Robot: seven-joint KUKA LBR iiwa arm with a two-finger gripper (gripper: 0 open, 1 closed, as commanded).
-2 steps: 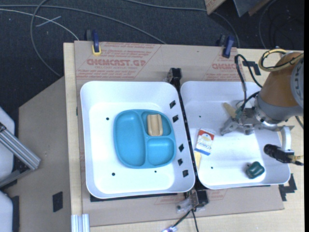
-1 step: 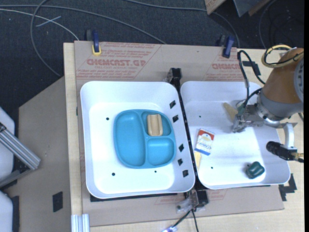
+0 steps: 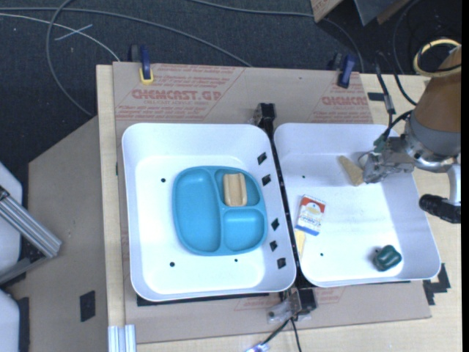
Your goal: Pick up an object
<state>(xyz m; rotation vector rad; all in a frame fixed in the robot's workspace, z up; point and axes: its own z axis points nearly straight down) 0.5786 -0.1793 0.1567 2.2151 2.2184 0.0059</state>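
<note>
Just beside the gripper point(image 3: 375, 166) lies a tan wooden block point(image 3: 350, 170); whether the gripper's fingers are apart or together cannot be told. Elsewhere in the right bin point(image 3: 410, 270) lie a small card packet point(image 3: 311, 215) and a green object point(image 3: 386, 257).

A block point(image 3: 234, 189) lies in the tray point(image 3: 198, 218) in the left bin point(image 3: 146, 270); right of the tray, a card point(image 3: 311, 215).

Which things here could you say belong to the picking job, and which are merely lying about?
Job: gripper; tan wooden block beside it; small card packet; dark green lump.
Lying about: blue divided tray; tan block in it; blue clamps.
</note>
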